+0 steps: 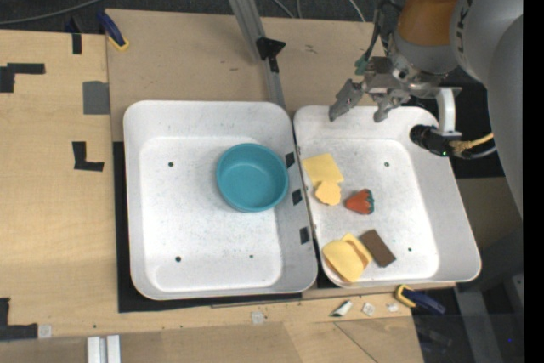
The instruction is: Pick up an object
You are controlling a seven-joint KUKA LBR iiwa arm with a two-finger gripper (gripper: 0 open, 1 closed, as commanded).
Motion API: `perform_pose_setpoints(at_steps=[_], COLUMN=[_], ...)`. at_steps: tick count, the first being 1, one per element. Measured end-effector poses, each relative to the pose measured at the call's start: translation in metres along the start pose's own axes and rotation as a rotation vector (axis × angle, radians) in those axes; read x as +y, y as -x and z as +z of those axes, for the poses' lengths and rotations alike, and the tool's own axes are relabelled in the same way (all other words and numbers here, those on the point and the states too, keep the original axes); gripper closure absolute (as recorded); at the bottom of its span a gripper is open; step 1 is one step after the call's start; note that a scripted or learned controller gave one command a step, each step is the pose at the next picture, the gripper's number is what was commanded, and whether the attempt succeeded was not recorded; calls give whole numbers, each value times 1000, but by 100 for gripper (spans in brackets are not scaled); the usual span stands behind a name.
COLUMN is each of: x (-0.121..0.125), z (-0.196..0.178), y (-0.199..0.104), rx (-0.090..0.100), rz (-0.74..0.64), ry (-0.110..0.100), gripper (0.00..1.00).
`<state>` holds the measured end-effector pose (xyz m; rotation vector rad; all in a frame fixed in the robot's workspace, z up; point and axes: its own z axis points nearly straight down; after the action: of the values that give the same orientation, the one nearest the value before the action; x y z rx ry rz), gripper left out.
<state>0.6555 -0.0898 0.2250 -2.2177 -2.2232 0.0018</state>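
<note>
My gripper [365, 105] hangs open above the far edge of the right bin [433, 208], its two grey fingers [343, 102] spread apart with nothing between them. Below it in that bin lie a pale yellow block [322, 168], a small yellow piece [328, 195], a red strawberry-like toy [359, 201], a brown bar [377, 248] and a yellow wedge [344, 258]. A teal bowl [251, 176] sits in the left bin [161, 208]. The gripper is well clear of all of them.
A slanted metal pole [246, 4] rises behind the bins. Cables run across the dark back area. A black connector with a yellow cable [429, 139] sticks out over the right bin's far right corner. Blue-yellow clamps [115, 31] mark the board edges.
</note>
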Motion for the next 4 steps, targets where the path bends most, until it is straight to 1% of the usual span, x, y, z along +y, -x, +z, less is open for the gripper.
perform_pose_setpoints(at_steps=[1, 2, 3, 4], x=[0, 1, -4, -4], z=[0, 47, 109, 137], y=[0, 0, 7, 6], rx=[0, -1, -1, -2], rz=[0, 0, 1, 0], ry=[0, -4, -6, 1], gripper=[0, 0, 0, 0])
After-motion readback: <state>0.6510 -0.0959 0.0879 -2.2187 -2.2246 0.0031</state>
